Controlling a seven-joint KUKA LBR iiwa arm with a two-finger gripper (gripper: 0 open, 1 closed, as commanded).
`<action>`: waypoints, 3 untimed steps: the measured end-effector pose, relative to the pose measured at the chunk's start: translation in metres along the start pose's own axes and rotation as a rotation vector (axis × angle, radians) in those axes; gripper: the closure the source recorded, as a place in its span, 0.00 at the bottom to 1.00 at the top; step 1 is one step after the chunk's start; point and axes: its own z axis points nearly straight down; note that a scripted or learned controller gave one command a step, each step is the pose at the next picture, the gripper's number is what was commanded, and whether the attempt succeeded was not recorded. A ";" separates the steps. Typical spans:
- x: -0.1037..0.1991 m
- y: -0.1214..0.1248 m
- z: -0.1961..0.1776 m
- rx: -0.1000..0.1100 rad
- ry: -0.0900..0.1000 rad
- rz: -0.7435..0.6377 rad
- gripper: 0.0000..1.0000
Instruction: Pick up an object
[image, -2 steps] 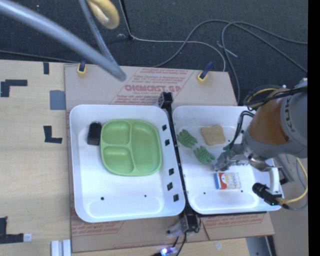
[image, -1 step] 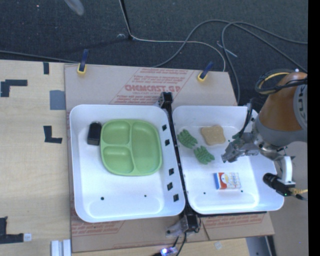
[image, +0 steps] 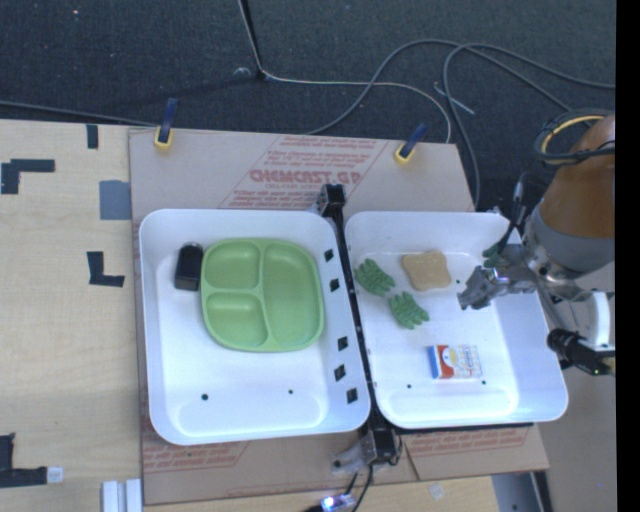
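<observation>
two bins: white, shallow, side by side on the bench (image: 60, 300), sitting on a cardboard sheet (image: 300, 170).
arm: grey with an orange band (image: 585, 195), reaching in from the right, wrist low over the right bin's (image: 530, 400) right side.
hand: at (image: 478, 292), dark, pointing left – nothing seen between its fingers; whether they are spread or pressed together i cannot tell.
left bin: (image: 250, 410) holds a green divided tray (image: 262, 295) with a small black block (image: 188, 267) touching its left edge.
right bin contents: tan bread slice (image: 426, 270) just left of the hand; two green leafy pieces (image: 375, 277) and (image: 408, 309); a small flat carton (image: 456, 361) – long axis roughly left-right.
</observation>
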 end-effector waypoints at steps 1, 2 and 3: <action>0.048 0.006 -0.010 0.004 0.002 -0.003 1.00; 0.095 0.008 -0.017 0.005 0.002 -0.003 1.00; 0.147 0.005 -0.025 0.005 0.003 -0.005 1.00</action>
